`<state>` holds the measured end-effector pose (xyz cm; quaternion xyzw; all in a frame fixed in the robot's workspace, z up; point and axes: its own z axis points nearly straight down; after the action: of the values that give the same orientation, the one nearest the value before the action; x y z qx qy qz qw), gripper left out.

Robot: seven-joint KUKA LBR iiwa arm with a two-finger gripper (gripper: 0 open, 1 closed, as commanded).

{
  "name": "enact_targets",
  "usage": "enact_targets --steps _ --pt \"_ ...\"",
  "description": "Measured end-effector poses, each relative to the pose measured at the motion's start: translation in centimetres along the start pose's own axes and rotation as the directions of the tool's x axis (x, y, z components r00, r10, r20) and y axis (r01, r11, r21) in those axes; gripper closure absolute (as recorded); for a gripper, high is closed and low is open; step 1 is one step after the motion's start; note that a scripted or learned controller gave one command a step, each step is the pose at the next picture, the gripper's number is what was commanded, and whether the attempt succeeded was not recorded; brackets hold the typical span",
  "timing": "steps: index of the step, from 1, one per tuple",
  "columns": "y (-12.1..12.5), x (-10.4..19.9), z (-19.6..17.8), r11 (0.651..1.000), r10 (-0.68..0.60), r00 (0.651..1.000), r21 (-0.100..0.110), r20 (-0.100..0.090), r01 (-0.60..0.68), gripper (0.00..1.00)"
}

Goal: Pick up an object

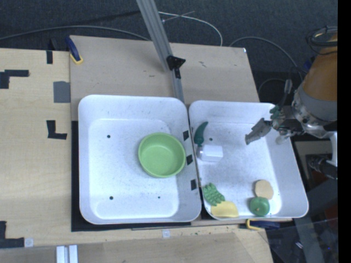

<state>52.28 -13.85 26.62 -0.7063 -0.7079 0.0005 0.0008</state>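
Two shallow white bins sit side by side on the bench [137, 70]. Near the middle of the left bin [93, 147], toward its right wall, a green bowl [162, 155] stands upright. The right bin [285, 169] holds all the small things. A dark green curved piece [201, 132] lies against its left wall near the far corner, and just in front of it rests a small white block [211, 152], the two nearly touching. Along the near edge, a leafy green piece [213, 193] lies by the left wall with a yellow piece [225, 209] right beside it at the near left corner. Toward the near right corner sit a tan round piece [264, 189] and, just in front of it, a green ball-like piece [259, 205]; the two are touching or almost so.

The arm [321, 86] reaches in over the right rim of the right bin. Its gripper [258, 133] hangs over the far right part of that bin, well apart from every object there. One grey finger [255, 132] points toward the bin's middle, and nothing lies between the fingers. Whether they are spread or pressed together cannot be told from this angle.
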Motion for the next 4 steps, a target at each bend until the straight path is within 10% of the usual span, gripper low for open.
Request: enact_targets --steps 1,4 --pt "0.0 0.0 0.0 1.000 0.000 1.000 0.000 0.000 0.000 0.00" --pt "-0.6 -0.6 15.8 1.000 0.002 1.000 0.006 0.000 -0.002 0.00"
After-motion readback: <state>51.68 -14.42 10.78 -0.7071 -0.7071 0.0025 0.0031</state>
